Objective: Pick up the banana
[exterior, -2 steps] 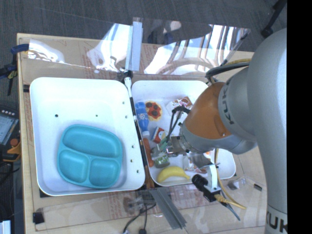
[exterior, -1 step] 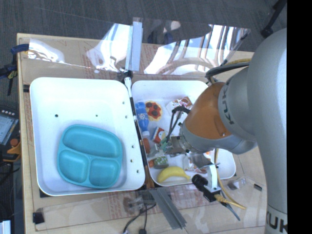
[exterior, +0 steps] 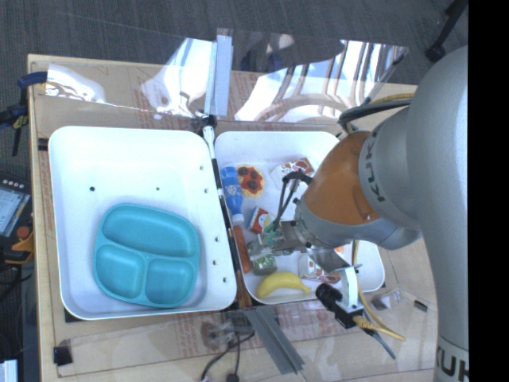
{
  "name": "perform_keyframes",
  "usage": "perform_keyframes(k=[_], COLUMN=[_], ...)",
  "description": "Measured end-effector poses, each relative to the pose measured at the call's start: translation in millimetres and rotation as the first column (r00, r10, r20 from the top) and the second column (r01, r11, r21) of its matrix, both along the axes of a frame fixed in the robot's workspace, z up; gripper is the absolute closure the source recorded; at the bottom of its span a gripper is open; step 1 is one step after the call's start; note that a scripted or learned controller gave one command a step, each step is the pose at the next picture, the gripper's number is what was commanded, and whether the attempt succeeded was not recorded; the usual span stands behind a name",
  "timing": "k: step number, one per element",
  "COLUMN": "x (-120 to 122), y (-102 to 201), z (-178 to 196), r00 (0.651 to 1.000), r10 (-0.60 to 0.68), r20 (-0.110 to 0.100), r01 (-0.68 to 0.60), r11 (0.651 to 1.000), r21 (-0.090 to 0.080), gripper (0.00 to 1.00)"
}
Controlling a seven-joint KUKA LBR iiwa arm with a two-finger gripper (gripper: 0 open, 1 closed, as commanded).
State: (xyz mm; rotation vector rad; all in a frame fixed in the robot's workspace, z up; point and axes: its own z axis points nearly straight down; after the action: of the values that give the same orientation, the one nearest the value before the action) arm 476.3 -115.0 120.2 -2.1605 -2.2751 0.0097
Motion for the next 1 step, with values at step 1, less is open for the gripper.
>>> perform_keyframes(k=[1], x=[0.0], y=[0.1], z=[0.0], r00=[1.000], r10=[0.000], r20=[0.000], r01=[0.000], r11=[1.000], r21=[0.000], gripper=[0.00])
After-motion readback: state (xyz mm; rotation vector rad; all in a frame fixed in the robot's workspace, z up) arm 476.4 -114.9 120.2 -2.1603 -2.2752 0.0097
